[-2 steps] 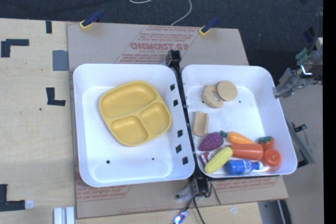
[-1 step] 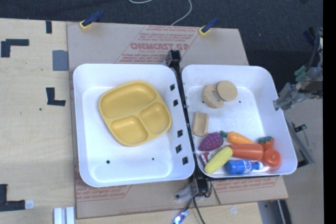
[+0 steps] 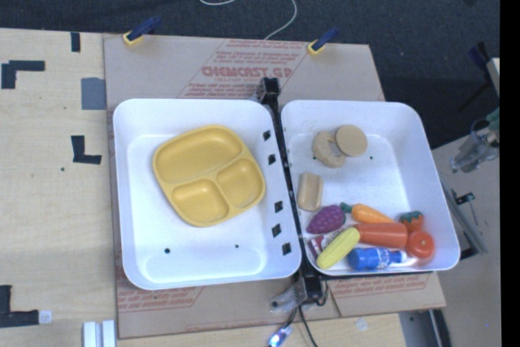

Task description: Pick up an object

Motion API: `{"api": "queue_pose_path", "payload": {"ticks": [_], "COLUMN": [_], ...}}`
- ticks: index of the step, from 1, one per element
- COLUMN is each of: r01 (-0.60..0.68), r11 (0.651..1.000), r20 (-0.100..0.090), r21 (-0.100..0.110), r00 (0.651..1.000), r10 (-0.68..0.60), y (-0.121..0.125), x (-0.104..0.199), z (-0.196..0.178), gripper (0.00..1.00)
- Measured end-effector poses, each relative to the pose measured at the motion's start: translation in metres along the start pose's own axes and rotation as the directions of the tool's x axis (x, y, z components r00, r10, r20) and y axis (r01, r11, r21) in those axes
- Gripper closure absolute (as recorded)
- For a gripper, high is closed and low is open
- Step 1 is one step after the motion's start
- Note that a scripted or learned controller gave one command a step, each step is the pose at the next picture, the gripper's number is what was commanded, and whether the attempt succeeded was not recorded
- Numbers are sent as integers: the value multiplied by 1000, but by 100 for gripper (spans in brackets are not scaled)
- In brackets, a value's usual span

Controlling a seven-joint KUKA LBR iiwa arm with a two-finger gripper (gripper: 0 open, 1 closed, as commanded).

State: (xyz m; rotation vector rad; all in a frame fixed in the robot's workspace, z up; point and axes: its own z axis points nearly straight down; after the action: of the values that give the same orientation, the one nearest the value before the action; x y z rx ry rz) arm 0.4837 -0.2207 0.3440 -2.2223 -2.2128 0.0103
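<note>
Nothing is picked yet: my gripper [image 3: 479, 144], grip state unclear, hangs right of the toy corn [image 3: 338, 247].

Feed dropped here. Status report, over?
Arm not yet over the bins. Toy food piled in right bin; yellow tray in left bin. Nothing picked yet.

- The desk [image 3: 49, 199] is pale wood with black marks [image 3: 81, 149] on the stretch farthest from the tool [image 3: 478, 149], which shows grey and blurred past the desk's edge.
- A brown printed cardboard sheet [image 3: 244, 69] lies flat on the desk, on the tool's side of those marks.
- Two clamps [image 3: 140, 30] [image 3: 322, 39] sit at the sheet's far edge.
- On the sheet, one white bin [image 3: 406, 114] lies near the tool; the other white bin [image 3: 130, 175] touches it on the side away from the tool.
</note>
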Motion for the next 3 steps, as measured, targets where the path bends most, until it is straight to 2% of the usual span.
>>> {"api": "queue_pose_path", "payload": {"ticks": [1,2,3], "r01": [14,0,2], "r11": [1000,1000,1000], "r20": [0,0,1], "r21": [-18,-6,-8], "r00": [1000,1000,1000], "r10": [-14,0,-2], "y": [0,-1,-1], "x": [85,30,-5], "z": [-99,-65,-63], "gripper": [100,100,100]}}
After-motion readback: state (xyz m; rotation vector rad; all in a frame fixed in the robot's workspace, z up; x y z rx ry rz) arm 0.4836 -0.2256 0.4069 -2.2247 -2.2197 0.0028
